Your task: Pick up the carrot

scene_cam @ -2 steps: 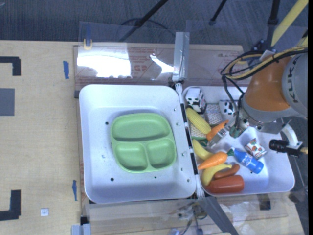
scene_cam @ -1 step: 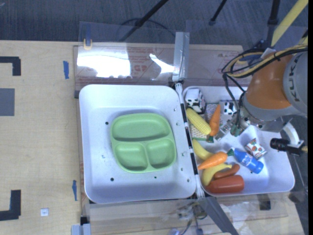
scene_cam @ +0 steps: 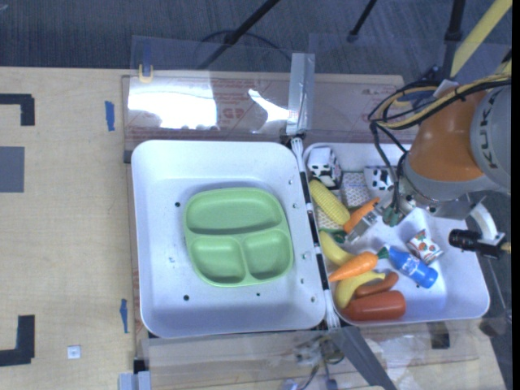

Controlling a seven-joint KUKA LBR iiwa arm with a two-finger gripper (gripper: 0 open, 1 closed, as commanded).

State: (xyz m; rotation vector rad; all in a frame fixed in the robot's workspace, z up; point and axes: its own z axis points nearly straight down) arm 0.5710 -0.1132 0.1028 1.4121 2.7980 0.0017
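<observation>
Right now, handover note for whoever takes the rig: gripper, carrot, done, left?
Gripper: low over the right bin, among the toys; finger state unreadable.
Carrot: lying in the right bin just left and below the gripper, between the corn and the red sausage, beside the blue bottle. A second orange piece sits right at the gripper.
Done: arm over the pile.
Left: grasp and lift. Left bin holds a green tray.

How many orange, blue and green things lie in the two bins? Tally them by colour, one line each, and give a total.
Orange: 2, the carrot and an orange piece behind it
Blue: 1, the bottle
Green: 1, the divided plate
Total: 4
</observation>
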